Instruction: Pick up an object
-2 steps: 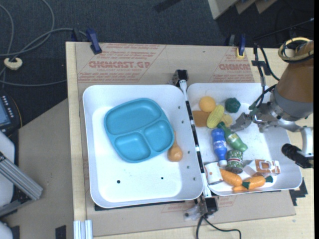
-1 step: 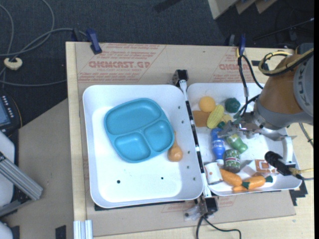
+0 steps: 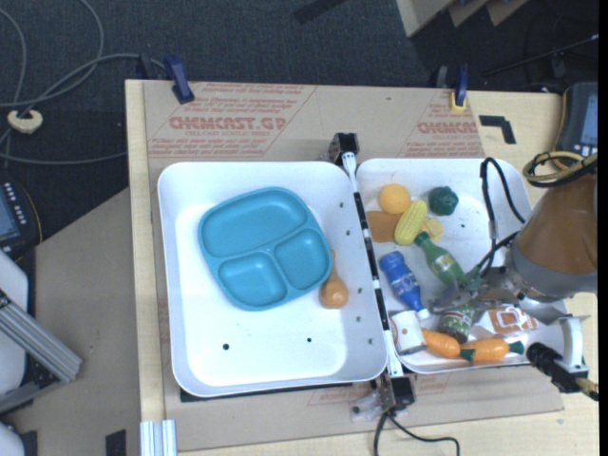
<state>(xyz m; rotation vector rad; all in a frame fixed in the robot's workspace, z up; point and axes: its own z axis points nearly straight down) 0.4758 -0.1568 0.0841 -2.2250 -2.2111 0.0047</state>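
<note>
Left bin (image 3: 190, 255): a blue divided plate (image 3: 264, 247), with a small orange-brown piece (image 3: 333, 293) touching the plate's right edge. Right bin (image 3: 446, 171): an orange ball (image 3: 394, 199), a corn cob (image 3: 411, 220), a dark green piece (image 3: 442, 199), a green bottle (image 3: 438, 257), a blue bottle (image 3: 399, 279), and a carrot (image 3: 472, 349) near the front wall. The jaws (image 3: 463, 304) are low over the front clutter (grip state cannot be told). The tabletop (image 3: 237, 122) is printed cardboard. Dark carpet and cables lie behind.
</note>
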